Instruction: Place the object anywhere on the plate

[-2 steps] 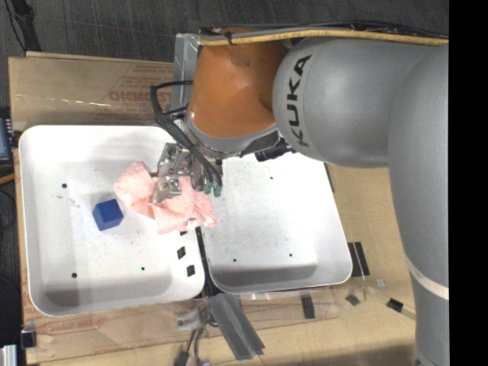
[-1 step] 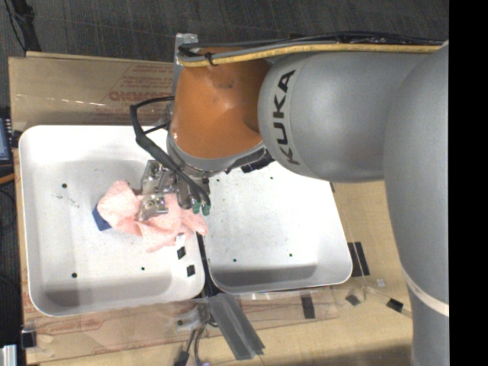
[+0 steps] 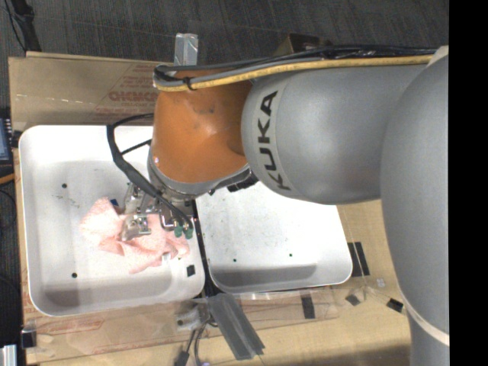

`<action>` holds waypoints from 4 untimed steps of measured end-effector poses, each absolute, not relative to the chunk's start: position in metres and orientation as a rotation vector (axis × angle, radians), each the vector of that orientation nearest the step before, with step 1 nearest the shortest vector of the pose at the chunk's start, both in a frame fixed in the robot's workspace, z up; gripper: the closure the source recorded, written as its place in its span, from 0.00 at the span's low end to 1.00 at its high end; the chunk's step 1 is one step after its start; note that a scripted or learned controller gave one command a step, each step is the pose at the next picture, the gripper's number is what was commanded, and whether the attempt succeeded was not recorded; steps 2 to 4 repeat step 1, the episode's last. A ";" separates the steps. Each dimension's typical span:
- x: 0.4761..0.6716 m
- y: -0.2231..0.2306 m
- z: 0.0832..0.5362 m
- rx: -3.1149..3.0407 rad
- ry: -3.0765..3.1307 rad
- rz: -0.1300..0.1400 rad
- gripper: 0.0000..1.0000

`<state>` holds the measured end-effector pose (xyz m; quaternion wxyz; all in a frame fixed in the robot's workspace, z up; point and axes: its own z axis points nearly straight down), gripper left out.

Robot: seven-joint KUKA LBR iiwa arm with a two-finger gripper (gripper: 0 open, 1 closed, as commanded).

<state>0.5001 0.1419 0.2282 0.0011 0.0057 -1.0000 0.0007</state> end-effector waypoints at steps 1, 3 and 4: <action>0.500 0.142 0.228 0.017 -3.140 0.002 0.00; 0.500 0.142 0.228 0.017 -3.140 0.002 0.00; 0.500 0.142 0.228 0.017 -3.140 0.002 0.00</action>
